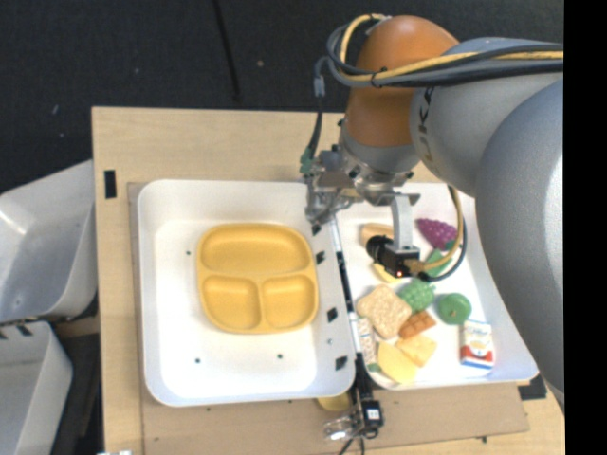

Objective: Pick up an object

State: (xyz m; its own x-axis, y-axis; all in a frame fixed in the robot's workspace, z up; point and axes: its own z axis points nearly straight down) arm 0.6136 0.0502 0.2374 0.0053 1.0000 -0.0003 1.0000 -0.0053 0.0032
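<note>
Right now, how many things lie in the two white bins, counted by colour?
Yellow: 4 (divided tray, wedge, pale piece, half-hidden piece)
Green: 2 (leafy piece, round piece)
Purple: 1 (grapes)
Orange: 1 (orange piece)
Tan: 1 (cracker)
White and red: 1 (carton)
Total: 10

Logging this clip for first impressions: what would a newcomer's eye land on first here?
The big yellow divided tray in the left bin stands out most. Next comes the arm's orange band, looming over the top of the right bin, with a cluster of toy food below it, including purple grapes and a green piece.
</note>
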